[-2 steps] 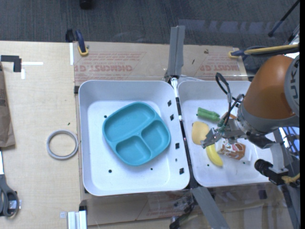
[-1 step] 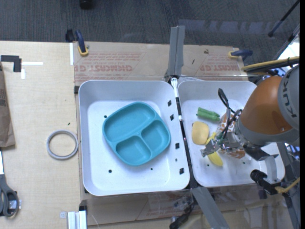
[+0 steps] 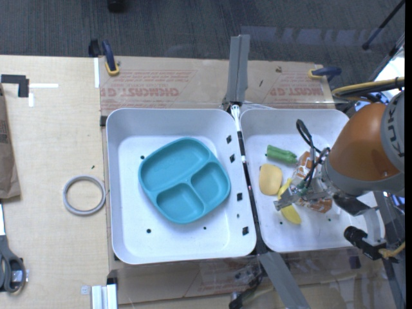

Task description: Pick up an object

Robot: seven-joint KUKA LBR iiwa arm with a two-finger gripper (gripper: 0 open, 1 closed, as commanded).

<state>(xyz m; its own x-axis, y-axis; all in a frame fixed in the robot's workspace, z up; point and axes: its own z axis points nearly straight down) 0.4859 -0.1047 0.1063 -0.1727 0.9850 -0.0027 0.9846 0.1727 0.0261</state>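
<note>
In the right bin (image 3: 335, 237) lie a green pod-shaped toy (image 3: 281, 153), a pale yellow lump (image 3: 270, 179), a smaller bright yellow piece (image 3: 291, 215) and a crinkly orange-and-clear packet (image 3: 315, 203). My gripper (image 3: 288, 198) reaches in from the right, low over the bin floor. It sits between the yellow lump and the bright yellow piece, right against the packet. The arm's orange band (image 3: 364, 148) hangs above the bin's right side and hides part of it.
The left bin (image 3: 129, 224) holds a blue divided plate (image 3: 185, 179). A black cable loop (image 3: 304, 134) rises by the wrist. On the bench to the left lie a grey tape ring (image 3: 84, 194), scissors (image 3: 9, 270) and a brown bag (image 3: 6, 153).
</note>
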